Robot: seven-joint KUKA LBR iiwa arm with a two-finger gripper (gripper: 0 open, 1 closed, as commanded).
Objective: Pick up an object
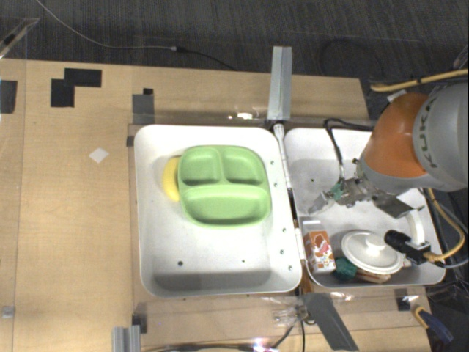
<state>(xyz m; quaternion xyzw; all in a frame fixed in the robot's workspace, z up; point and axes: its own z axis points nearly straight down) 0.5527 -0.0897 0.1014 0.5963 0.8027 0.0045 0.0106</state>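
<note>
- In the right-hand shallow white bin (315, 160): a small red-and-white printed carton (319, 250) near the front-left corner, a round white lidded dish with a centre knob (371, 251) just beside it, a dark green lump (346, 271) tucked between the two.
- Over the same bin's middle: the two-finger gripper (338, 193) of the grey arm with the orange band (399, 141), apart from all three items; tool state impossible to tell from this slant.
- In the left-hand white bin (157, 218): a light green sectioned plastic tray (222, 184), upside or upright unclear, covering most of a yellow object (170, 178).
- Likeliest pick: the carton — probably light, stiff-sided, slightly crushable; best pinched across its narrow faces.
- Harder option: the dish — likely smooth, slippery, possibly breakable; knob the only obvious hold.
- Risk: close neighbours crowding the jaws.
</note>
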